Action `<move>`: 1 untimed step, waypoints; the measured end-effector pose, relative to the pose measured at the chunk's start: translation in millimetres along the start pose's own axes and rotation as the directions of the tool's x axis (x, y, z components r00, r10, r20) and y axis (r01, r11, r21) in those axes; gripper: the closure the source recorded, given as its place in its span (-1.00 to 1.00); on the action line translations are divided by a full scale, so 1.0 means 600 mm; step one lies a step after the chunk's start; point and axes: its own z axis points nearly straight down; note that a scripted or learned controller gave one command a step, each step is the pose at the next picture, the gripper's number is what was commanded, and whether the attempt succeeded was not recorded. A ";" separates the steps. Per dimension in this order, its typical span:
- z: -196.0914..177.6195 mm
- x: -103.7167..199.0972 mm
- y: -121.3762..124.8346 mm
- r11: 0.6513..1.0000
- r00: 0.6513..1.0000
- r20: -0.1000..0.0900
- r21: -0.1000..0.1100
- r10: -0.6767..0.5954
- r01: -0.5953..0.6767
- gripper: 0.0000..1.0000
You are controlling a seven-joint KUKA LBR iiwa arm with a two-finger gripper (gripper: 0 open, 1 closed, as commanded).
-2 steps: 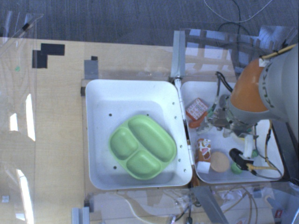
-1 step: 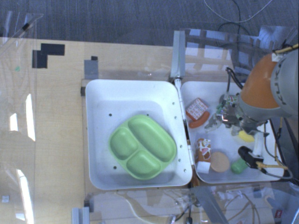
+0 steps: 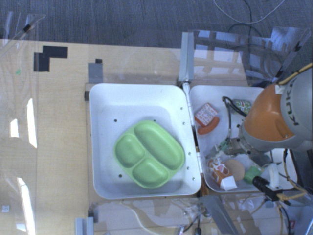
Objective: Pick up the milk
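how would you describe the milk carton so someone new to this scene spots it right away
Start at the right-hand white bin, the one under the grey and orange arm. Go to its near edge, where a small carton lies beside a tan egg-shaped thing. It is the boxy item with orange print and a white end, unlike the red-checked packet farther back.

Pale wooden bench (image 3: pixel 54 146) below dark grey carpet (image 3: pixel 107 11).
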 end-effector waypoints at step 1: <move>-0.015 0.001 0.006 1.000 1.000 0.000 -0.005 -0.002 0.002 1.00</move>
